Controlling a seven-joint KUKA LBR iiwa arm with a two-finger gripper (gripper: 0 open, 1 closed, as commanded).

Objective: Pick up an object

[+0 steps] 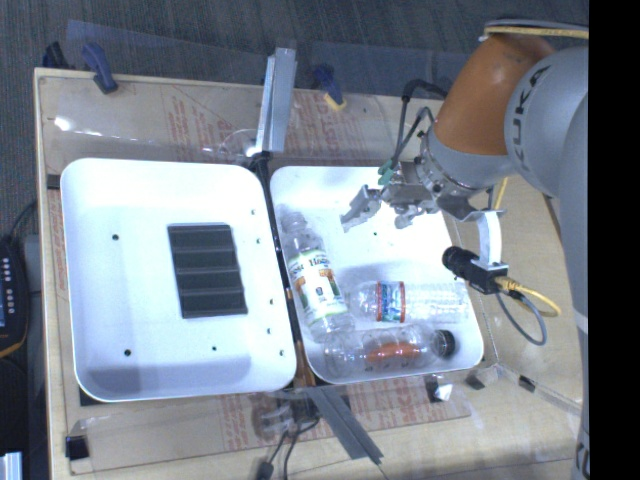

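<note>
Fingers of the gripper (385,206) stand apart and hold nothing, above the far bare floor of the right bin (330,183). Three clear plastic bottles (312,283) lie near the bin's near side, probably awaiting a pick.

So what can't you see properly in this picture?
- The hand over the right bin: too small and blurred to tell if anything is in it.
- The bottle labels: words too small to read.
- The bottom bottle: clear plastic blurs into the bin's edge.
- The arm: cut off by the picture's top.
</note>
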